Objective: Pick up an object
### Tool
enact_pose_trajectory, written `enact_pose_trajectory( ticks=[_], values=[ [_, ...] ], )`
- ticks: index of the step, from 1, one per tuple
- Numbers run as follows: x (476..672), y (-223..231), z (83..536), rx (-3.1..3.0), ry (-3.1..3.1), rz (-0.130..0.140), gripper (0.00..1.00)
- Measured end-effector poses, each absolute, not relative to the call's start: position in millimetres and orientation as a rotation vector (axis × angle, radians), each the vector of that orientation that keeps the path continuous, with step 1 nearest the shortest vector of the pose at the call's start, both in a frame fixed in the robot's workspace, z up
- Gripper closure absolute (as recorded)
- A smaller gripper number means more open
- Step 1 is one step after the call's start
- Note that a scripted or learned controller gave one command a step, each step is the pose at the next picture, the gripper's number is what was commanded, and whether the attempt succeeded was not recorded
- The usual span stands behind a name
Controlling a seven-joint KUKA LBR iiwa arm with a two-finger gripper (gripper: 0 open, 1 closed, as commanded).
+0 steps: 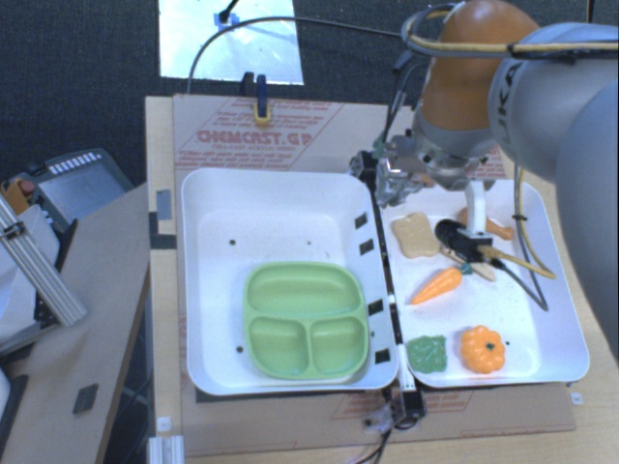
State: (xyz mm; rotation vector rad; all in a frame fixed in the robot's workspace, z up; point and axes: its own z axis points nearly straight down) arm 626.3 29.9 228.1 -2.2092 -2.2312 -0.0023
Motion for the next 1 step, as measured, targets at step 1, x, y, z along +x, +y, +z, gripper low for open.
enact_pose_trajectory(
  ticks=[1],
  values=[
    [616.8,89.7,235.4,-2.209,-2.233,-0.006,1.00]
  ],
)
